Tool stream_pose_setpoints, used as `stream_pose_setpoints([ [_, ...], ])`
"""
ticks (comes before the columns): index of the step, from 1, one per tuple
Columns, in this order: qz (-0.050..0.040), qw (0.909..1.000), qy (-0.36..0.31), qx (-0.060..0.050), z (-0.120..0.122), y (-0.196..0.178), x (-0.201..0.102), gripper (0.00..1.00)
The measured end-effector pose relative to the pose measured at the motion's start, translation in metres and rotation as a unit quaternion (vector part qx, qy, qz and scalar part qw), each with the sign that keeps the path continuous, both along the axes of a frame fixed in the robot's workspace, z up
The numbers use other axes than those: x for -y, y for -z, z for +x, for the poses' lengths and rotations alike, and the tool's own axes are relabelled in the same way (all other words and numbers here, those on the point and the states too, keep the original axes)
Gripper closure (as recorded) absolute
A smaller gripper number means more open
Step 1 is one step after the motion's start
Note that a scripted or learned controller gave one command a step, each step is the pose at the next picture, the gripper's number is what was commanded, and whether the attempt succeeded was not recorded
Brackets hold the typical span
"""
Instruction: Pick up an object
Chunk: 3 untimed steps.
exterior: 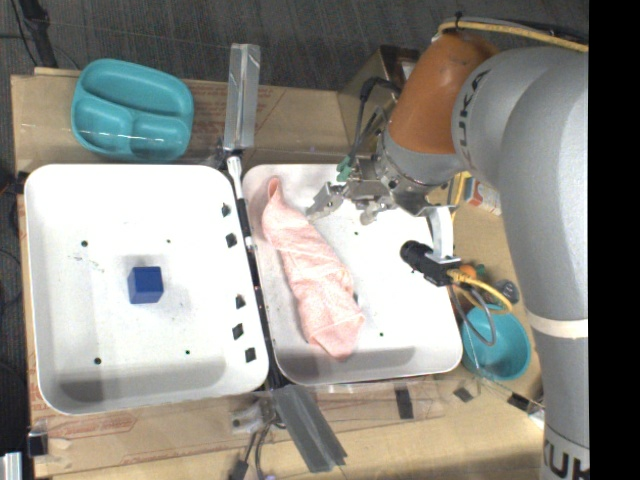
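Camera view: gripper [345, 200] hung just beside the pink cloth [310, 273], apparently lined up to grab; finger state indiscernible.

The arm [540, 168] is a thick, smooth cylinder of pale grey casing with rounded joints, and it bears dark "KUKA" lettering, part of which shows beside the orange band and part at the near right corner. A glossy orange band [435, 93] rings the link above the wrist. Below the band, thin dark cables lead to the hand [345, 200], a small assembly of bare grey metal with a spot of green.
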<state>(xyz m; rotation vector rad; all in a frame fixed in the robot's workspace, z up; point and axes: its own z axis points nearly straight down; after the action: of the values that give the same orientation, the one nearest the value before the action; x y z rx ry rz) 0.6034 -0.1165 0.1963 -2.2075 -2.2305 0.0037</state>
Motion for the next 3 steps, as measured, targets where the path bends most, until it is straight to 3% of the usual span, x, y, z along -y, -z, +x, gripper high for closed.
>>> stream_pose_setpoints([
  [1,-0.0001,0.9986,-0.052,0.003,-0.006,0.103,0.015,0.00],
  [2,0.0001,0.9950,-0.100,0.002,-0.022,0.104,-0.010,0.00],
  [3,-0.0002,0.9973,-0.074,0.003,-0.051,0.103,0.011,0.00],
])
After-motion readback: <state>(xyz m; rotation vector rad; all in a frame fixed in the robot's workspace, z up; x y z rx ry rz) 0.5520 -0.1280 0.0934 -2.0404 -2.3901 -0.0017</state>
